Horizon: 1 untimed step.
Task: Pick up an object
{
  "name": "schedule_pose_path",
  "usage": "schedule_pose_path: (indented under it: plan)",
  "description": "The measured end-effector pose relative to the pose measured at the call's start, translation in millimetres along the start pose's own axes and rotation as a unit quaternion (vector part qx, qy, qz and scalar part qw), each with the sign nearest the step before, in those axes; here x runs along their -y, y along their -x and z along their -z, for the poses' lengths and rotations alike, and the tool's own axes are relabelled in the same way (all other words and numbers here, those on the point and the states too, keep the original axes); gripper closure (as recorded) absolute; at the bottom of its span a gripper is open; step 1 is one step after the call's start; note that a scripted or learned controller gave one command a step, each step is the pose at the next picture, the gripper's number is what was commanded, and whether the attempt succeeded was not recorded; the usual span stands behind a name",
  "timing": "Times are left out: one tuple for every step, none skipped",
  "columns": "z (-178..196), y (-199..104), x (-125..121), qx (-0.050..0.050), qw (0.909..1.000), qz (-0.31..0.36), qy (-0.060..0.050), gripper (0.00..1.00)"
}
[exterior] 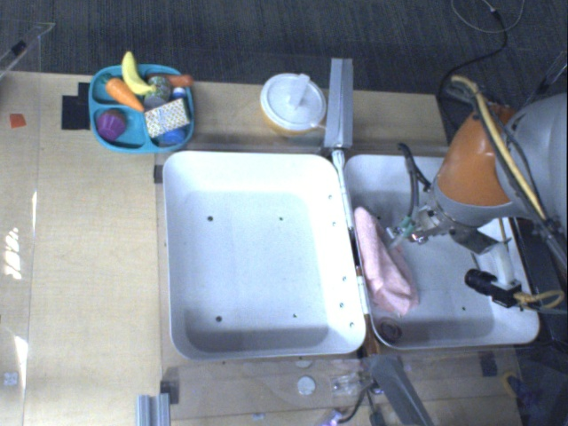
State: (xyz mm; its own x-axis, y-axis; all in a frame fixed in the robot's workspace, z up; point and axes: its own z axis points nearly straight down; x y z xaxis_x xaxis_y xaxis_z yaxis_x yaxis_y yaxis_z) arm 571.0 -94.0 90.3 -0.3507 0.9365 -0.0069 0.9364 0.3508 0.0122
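One pink cloth [382, 263] lies just left of the claw [410, 229]; its grip state is unclear.

Bench [80, 264]: two white bins [257, 256] (side by side), blue tray [105, 140], lidded cup [294, 103].

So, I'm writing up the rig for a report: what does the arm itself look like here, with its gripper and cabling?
The arm is grey and rounded, with a broad orange band above the wrist. A yellowish cable and thinner dark wires run along it. The gripper is small, of dark and silvery metal with a touch of green, though too small and cluttered to make out in detail.
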Motion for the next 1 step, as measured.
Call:
schedule_pose_path:
  plan:
    - [0.0, 0.0, 0.0, 0.000, 1.0000, 0.000, 0.000, 0.00]
